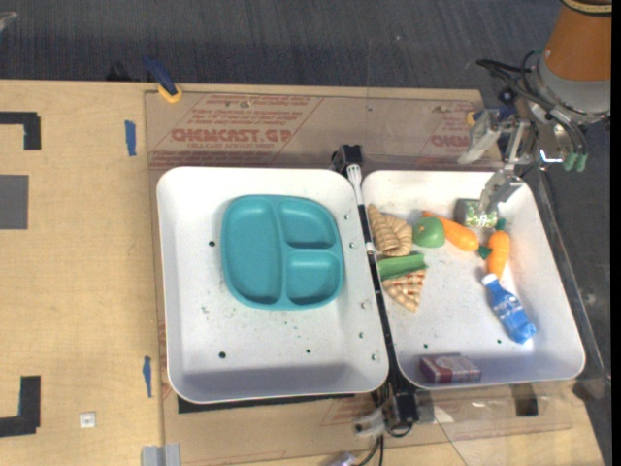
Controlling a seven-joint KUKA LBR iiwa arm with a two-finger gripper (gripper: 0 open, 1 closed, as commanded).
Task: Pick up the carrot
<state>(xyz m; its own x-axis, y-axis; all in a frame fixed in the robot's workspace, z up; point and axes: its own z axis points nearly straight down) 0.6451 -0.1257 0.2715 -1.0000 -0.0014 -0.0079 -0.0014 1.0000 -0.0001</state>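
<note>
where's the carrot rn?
Right bin, upper right: one carrot beside the green tomato-like piece, a second orange piece above the blue bottle.

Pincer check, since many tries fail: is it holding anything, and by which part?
Nothing is held. The pincer hangs above the right bin's far corner; the carrot lies apart below it.

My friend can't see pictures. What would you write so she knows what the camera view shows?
A robot gripper hangs over the back of the right white bin, just above a carrot lying among toy foods, a blue bottle and a small box. The left white bin holds a teal divided plate.
</note>
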